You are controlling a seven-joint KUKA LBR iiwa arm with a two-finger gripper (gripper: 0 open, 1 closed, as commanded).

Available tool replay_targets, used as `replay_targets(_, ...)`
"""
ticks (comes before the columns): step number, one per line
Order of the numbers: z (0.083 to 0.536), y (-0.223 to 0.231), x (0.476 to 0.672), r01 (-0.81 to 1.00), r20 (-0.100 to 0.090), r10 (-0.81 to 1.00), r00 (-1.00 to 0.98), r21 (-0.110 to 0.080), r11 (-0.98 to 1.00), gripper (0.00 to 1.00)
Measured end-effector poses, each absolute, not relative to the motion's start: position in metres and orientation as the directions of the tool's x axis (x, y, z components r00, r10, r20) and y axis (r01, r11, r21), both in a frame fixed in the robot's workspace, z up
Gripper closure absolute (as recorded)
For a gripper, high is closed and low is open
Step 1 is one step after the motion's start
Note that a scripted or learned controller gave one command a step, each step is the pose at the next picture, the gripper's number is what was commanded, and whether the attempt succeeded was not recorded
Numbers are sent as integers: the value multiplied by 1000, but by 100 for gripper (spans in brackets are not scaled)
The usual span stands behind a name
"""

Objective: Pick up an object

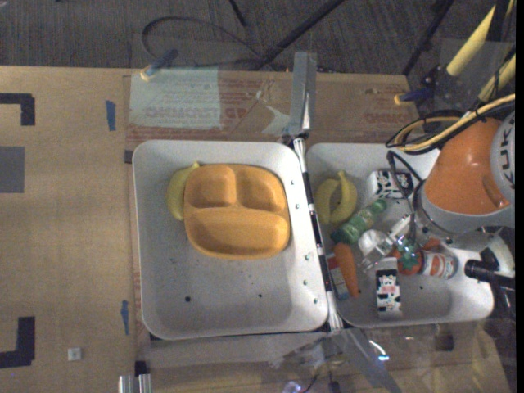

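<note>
Camera view | right bin (471, 301): bananas (336, 198), green bottle (361, 220), carrot (347, 268), cow-print carton (388, 291) | left bin (155, 219): orange divided plate (237, 210) | pincer (407, 237) state: could not tell

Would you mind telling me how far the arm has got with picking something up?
Nothing looks picked yet. In the right bin, the bananas, green bottle, carrot and milk carton all lie on the floor. The arm hangs over that bin's clutter, so a reach seems in hand; its claw is hidden. Grasping and lifting remain. The orange tray sits untouched in the left bin.
</note>
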State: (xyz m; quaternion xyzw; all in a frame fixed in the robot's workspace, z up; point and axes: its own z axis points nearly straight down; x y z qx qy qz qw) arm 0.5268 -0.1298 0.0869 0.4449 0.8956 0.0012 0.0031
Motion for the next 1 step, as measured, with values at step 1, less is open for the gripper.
replay_targets(1, 99, -130, 529, 798, -10, 798, -603, 10, 603, 100)
